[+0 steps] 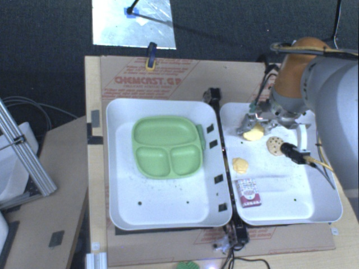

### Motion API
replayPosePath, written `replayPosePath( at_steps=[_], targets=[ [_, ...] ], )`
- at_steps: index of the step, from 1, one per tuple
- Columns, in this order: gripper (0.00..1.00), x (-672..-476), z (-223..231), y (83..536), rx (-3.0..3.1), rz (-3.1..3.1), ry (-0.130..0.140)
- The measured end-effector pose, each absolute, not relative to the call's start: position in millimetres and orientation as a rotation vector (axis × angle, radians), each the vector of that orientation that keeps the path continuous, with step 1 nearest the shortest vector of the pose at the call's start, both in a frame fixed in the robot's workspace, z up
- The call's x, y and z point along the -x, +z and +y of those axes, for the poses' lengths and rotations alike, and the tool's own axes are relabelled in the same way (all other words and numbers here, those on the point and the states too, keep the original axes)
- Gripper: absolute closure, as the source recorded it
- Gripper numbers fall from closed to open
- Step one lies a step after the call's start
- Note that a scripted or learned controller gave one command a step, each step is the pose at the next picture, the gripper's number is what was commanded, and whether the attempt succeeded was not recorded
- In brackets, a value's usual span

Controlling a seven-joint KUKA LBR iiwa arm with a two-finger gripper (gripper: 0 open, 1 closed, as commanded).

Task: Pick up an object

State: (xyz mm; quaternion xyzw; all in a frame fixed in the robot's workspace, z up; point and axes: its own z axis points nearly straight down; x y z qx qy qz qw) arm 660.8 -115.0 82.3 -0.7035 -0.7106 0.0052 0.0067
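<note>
Far left: slanted metal rails over a pale side table. Next to them, a brown board with red print, lying under both bins. Above the board, on dark cloth, a foil sheet. At the board's top edge, a small yellow-and-blue clamp.

On the board's left half: the left bin, white and shallow. Inside, toward its upper middle, a green tray, lying flat, with three compartments: one long across the top, two smaller below. A few dark specks on the bare floor under the tray. Along the bin's right wall, four black tabs.

Just beside it, along a narrow seam: the right bin. Low in its left part, a red-and-white packet, lying flat. Above that and apart from it, a small yellow blob. Higher again, in the bin's upper left, the gripper, down close to the floor and right at a larger yellow lump. Lump partly under the tip, poking out toward the lower right. Apart or together: cannot tell from this angle, nor whether clamped on the lump. Just right of the lump, near but not touching, a round speckled cookie.

Far right: the grey arm, with its orange band, above the bin's upper right corner.
</note>
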Motion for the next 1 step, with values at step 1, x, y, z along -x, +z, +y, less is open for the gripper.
replayPosePath(
  at_steps=[1],
  targets=[
    [1.00, -622.5, -53.8, 190.2, 2.213, -2.233, -0.007]
  ],
)
